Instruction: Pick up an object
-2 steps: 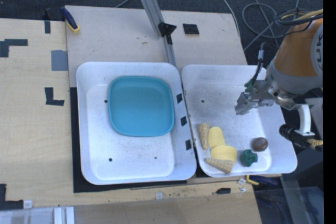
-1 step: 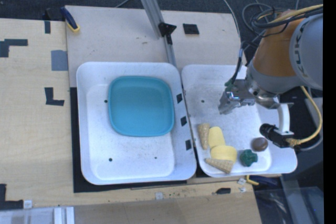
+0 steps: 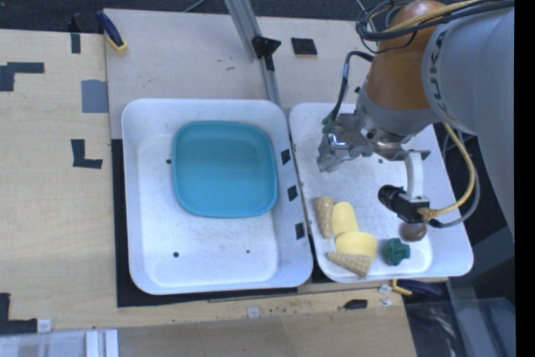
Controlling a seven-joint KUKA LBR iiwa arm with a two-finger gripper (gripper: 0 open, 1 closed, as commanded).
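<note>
From the camera view above the counter (image 3: 50, 180), two shallow white bins sit side by side, their inner rims almost touching along the middle. The left bin (image 3: 142, 247) carries a blue square plate (image 3: 224, 169) in its upper half, with a bare white floor below it and along the left wall. The right bin (image 3: 447, 259) is far more crowded: the grey arm (image 3: 472, 63) with its orange band (image 3: 405, 84) comes in from the right and covers most of the bin's upper part, leaving open floor mainly in the strip between the arm and the objects near the lower rim. Those objects lie close together: two yellow ice-cream-cone toys (image 3: 343, 220), one just beside the bin's left wall and one (image 3: 355, 251) against the lower rim, a small green piece (image 3: 394, 251) to their right, and a brown ball (image 3: 412, 231) just above it. The claw (image 3: 330, 153) hangs near the left wall, above the cones and apart from them; its opening cannot be told, and nothing shows between its tips.
</note>
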